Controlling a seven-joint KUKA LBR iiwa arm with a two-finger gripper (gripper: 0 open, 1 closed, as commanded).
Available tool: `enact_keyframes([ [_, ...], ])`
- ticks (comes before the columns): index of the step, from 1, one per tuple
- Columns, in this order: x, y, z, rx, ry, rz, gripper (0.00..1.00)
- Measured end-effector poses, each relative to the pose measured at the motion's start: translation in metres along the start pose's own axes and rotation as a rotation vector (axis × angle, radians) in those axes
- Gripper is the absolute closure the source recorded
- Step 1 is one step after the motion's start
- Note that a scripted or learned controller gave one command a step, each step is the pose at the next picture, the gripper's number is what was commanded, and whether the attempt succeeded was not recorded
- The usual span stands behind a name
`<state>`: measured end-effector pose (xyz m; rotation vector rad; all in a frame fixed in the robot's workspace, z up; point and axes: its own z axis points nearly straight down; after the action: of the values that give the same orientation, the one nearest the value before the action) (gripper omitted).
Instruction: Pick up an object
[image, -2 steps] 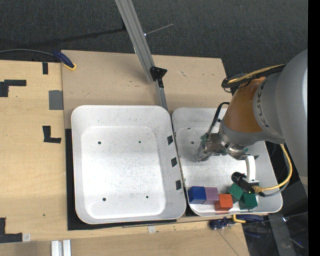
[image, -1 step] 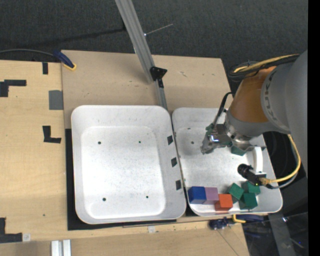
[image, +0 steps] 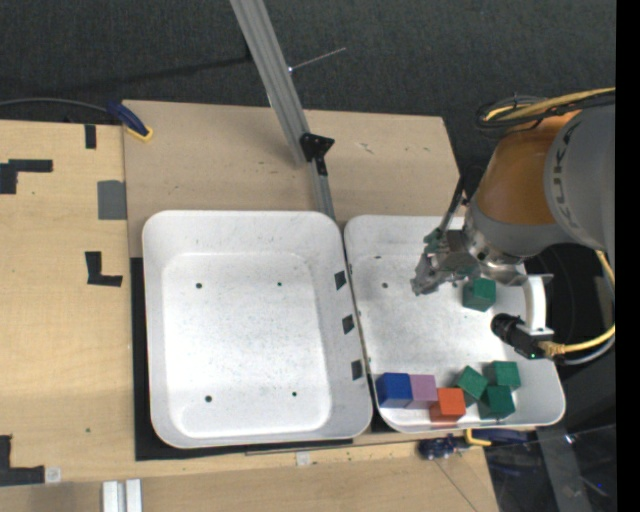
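a wooden desk (image: 250, 150) on dark floor carries two white bins. the gripper (image: 432, 275) hangs over the right bin (image: 400, 330), finger state unclear; a green block (image: 480, 294) lies just right of it.

Arm bent low — pincer (image: 428, 280) down.

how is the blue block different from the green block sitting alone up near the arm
The blue block is blue; the lone green block is green. The blue block lies at the right bin's near edge, touching a lilac block in a cluster, while the lone green block sits apart, farther back, just beside the end effector. Both are small cubes resting in the same bin.
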<state>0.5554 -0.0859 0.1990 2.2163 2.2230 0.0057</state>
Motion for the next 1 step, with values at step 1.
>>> enact_keyframes([
  [1, 0.0094, -0.0038, -0.0556, -0.001, 0.000, 0.000, 1.00],
])
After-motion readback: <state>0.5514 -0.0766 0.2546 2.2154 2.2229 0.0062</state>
